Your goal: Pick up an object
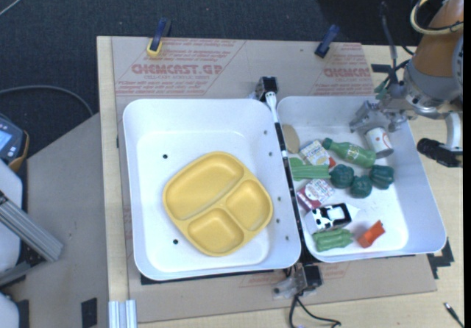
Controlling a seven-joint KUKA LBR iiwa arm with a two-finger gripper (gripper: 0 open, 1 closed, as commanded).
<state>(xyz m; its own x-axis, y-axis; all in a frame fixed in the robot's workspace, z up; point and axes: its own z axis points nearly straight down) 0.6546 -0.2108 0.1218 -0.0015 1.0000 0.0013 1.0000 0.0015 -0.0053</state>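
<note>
camera view looks down on two white bins, and the gripper [377, 122] hangs over the far right part of the right bin [412, 194], coming in off the grey arm [434, 62] with its orange band. can't really tell if the jaws are apart or together, the metal bits just blur into each other from this angle, and nothing is visibly sitting between them. closest thing is a green bottle [350, 151] lying on its side just below and a bit left of the gripper, near it but not in it. further toward the front there's a bunch of dark green lumpy pieces [360, 179], a black and white cow toy [331, 215], a green block [331, 240] and a small orange piece [372, 234]. the left bin [147, 172] holds a yellow divided tray [217, 203].
</note>
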